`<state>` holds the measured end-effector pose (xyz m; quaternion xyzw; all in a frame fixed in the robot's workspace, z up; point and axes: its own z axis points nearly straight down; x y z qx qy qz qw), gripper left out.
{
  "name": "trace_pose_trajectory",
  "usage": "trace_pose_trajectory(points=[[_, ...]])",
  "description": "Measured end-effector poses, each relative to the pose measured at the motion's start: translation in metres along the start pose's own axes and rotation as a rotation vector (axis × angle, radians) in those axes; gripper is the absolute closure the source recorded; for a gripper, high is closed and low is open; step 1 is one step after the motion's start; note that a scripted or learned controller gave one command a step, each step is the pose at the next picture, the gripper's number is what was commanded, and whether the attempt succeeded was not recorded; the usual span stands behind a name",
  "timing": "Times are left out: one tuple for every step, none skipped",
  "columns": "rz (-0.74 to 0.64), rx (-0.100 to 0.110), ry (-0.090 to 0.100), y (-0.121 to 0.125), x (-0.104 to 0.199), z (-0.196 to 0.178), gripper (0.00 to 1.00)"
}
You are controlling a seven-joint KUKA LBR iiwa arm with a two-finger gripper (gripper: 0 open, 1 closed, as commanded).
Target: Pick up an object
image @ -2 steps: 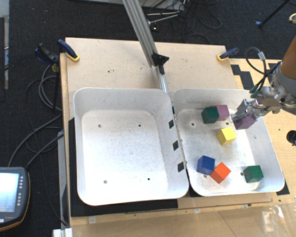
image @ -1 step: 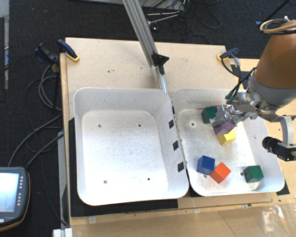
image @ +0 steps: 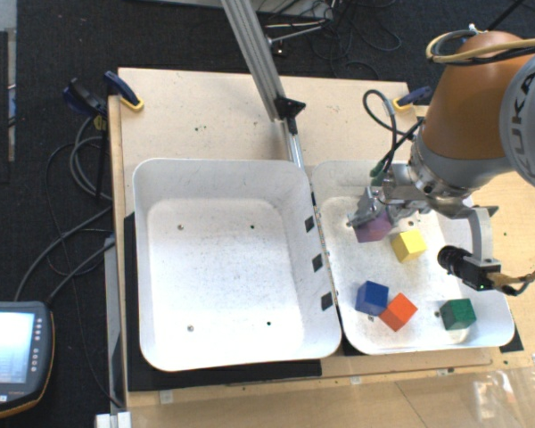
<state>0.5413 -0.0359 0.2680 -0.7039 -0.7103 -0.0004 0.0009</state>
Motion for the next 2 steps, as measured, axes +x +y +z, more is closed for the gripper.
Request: trace_pose_trajectory(points=[[-0.001,0.002,0.0,-0.006,0.06,0.004,1.0],[0.001,0.001,0.0,-0.003,0.12,0.01,1.0]])
